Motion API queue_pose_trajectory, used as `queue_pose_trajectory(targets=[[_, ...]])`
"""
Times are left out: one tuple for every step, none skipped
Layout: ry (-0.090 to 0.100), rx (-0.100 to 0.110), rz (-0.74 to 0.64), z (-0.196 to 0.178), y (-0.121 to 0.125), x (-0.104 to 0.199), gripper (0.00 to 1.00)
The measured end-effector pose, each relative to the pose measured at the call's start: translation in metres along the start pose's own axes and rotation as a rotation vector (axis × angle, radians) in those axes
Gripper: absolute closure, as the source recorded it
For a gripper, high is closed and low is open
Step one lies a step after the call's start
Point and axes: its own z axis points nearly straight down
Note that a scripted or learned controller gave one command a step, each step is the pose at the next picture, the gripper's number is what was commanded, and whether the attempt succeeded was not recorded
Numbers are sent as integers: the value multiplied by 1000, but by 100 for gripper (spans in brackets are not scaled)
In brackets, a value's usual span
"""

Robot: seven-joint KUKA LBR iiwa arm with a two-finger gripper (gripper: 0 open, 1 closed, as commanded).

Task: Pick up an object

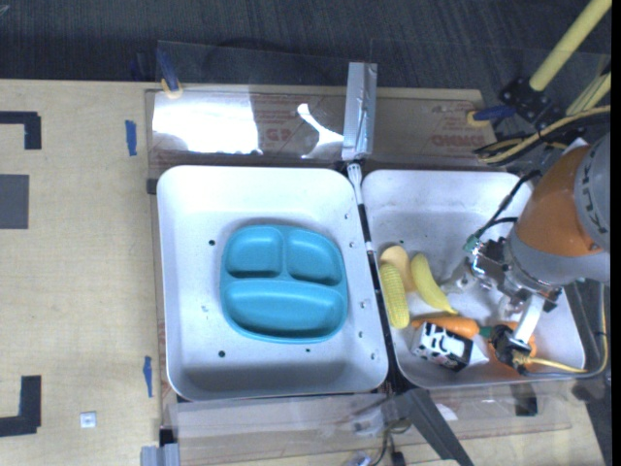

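The right bin [437,197] holds a small pile near its front. A yellow corn cob [394,287] lies beside a yellow banana [428,282]. In front of them are an orange carrot [450,326] and a black-and-white block [441,346]. My gripper [495,294] hangs low over the right half of this bin, just right of the banana and above the carrot's right end. The wrist hides the space under it, and I see nothing held.
A blue divided plate [285,282] lies in the middle of the left bin [184,260]. A narrow rim separates the two bins. A clear panel and a metal post stand behind the bins. The back part of the right bin has bare floor.
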Motion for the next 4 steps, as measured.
queue_pose_trajectory(targets=[[2, -3, -279, -1, -45, 10, 0], [1, -4, -292, 0, 22, 57, 0], [2, -8, -291, -11, 23, 57, 100], [4, -3, 35, -1, -13, 31, 100]])
